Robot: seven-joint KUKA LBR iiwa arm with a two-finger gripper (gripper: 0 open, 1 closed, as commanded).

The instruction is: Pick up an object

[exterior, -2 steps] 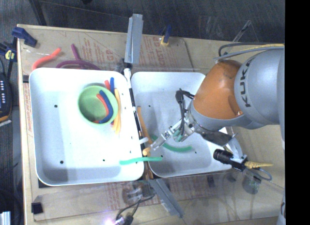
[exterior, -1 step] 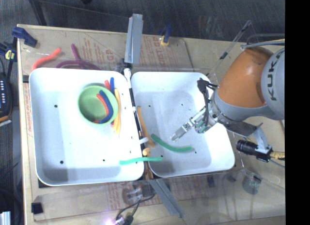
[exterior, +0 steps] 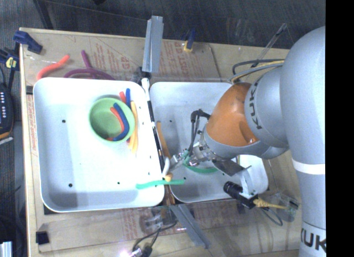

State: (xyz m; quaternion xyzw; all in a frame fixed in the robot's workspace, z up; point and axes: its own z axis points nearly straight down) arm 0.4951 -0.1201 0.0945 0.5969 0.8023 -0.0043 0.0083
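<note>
My gripper point(exterior: 182, 160) is low in the right bin point(exterior: 177, 98), near its front left corner, under the orange band of the arm. A thin green curved piece point(exterior: 196, 168) lies right beside and partly under the gripper; whether it is held is hidden. A teal stick point(exterior: 150, 184) with a yellow tip point(exterior: 176, 181) lies across the rim between the two bins, just in front of the gripper. A brown stick point(exterior: 160, 134) rests along the right bin's left wall.
The left bin point(exterior: 55, 145) holds a green bowl point(exterior: 109, 119) with red, blue and yellow sticks point(exterior: 131, 126) over its right rim. Orange and purple cords point(exterior: 77, 71) lie on the bench behind it. The arm covers most of the right bin.
</note>
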